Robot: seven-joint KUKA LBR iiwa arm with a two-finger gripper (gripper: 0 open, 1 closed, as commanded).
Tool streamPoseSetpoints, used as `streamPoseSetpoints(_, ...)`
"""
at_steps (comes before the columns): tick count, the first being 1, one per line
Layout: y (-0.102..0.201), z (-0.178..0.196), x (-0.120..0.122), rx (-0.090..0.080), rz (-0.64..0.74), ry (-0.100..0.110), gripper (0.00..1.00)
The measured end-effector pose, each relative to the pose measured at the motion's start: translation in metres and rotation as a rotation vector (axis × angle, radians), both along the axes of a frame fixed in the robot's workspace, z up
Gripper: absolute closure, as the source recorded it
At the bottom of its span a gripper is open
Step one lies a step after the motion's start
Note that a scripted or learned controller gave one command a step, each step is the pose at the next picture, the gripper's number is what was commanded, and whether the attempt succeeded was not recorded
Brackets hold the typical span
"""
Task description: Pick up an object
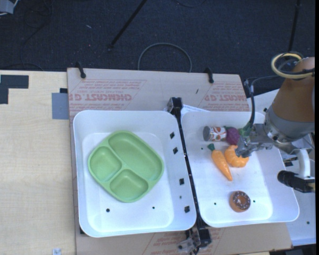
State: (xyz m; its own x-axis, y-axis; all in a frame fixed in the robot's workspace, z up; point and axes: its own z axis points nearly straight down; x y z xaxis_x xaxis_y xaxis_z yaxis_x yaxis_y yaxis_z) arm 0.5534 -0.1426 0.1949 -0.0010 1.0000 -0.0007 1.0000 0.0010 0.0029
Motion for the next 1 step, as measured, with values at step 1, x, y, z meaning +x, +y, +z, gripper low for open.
streamPoseSetpoints(1, -0.0053, 0.0435, 0.0032, 0.000, 0.000, 0.001, 1.00)
